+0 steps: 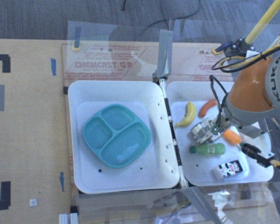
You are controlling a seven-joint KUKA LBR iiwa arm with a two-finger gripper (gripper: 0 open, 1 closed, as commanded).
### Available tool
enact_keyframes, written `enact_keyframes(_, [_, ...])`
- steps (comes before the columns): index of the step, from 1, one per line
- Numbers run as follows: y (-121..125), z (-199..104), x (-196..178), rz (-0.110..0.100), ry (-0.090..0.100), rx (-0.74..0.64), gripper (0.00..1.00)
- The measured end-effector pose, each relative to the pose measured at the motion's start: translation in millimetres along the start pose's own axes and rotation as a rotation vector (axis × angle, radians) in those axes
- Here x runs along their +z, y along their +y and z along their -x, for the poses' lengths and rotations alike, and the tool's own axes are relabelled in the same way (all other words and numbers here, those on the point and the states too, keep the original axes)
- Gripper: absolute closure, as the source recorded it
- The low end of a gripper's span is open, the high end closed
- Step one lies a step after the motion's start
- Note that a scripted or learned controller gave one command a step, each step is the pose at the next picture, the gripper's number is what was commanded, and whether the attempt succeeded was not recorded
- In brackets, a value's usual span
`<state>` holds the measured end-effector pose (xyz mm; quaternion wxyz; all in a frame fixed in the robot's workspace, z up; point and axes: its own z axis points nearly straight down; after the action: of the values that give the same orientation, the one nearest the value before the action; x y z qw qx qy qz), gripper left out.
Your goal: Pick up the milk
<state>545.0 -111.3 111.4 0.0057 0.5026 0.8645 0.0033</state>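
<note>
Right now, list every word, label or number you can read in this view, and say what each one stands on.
"KU": black letters on the arm, cut off at the picture's edge.
Red print on the clear sheet behind the bins: blurred; one large word and smaller lines, not readable.
Raised mark in the teal divided plate: too faint to read.
Milk carton: black-and-white pattern, no legible text.
Green bottle: label unreadable.

Two bins (81,94) (263,174) are sitting on the bench — holding one plate (116,135), one banana (188,114), one bottle (207,149), one milk (230,169), two carrots (207,108) (232,136).
</note>
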Motion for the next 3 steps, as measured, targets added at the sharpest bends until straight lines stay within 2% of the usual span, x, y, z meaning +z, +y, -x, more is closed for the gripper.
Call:
enact_keyframes(1, [-4.6,-34.7,-70.1,-0.015,0.008,0.055,1.00])
enact_keyframes(2, [66.7,-27.6,-162.9,-0.011,0.007,-0.170,1.00])
enact_keyframes(3, [86.8,28.0,-169.9,-0.007,0.007,-0.517,1.00])
